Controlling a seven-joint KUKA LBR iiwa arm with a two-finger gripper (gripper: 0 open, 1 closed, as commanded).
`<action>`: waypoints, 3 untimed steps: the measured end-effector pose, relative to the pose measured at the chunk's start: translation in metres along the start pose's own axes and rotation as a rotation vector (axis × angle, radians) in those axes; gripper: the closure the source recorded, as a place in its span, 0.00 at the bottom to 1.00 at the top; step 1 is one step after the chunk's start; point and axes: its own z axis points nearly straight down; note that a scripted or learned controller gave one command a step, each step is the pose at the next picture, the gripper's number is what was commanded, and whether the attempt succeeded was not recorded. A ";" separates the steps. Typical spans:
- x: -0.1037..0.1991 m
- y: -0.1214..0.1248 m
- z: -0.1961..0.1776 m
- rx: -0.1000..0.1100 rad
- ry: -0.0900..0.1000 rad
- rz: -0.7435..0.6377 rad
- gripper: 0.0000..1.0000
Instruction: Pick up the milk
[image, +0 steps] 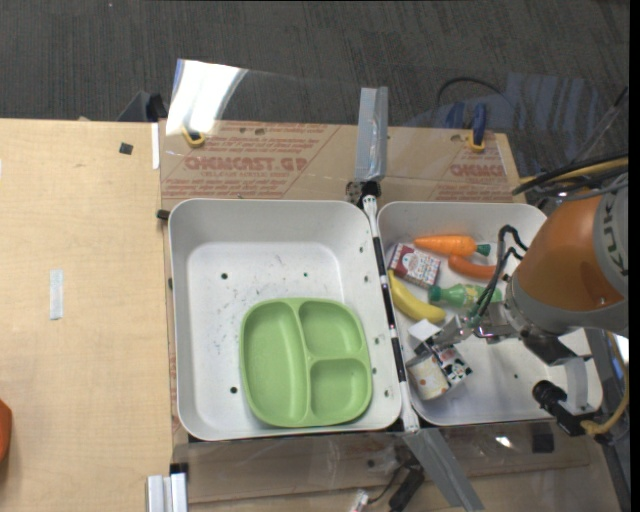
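The milk (440, 372) is a small white carton with black patches. It lies tilted near the front left of the right bin (500, 405). My gripper (452, 336) reaches in from the right and hangs just over the carton's upper end, close to it or touching it. The grey arm with its orange band (575, 265) covers the bin's right part.
Behind the gripper in the right bin lie a yellow banana (412, 300), a green bottle (458, 295), a red-and-white box (415, 265) and two carrots (448, 244). The left bin (210, 260) holds a green divided plate (307, 361).
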 end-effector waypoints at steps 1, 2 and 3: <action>-0.001 0.000 0.000 0.000 0.002 -0.006 0.00; -0.001 0.000 0.000 0.000 0.003 0.000 0.00; -0.001 0.000 0.000 0.002 0.004 0.022 0.00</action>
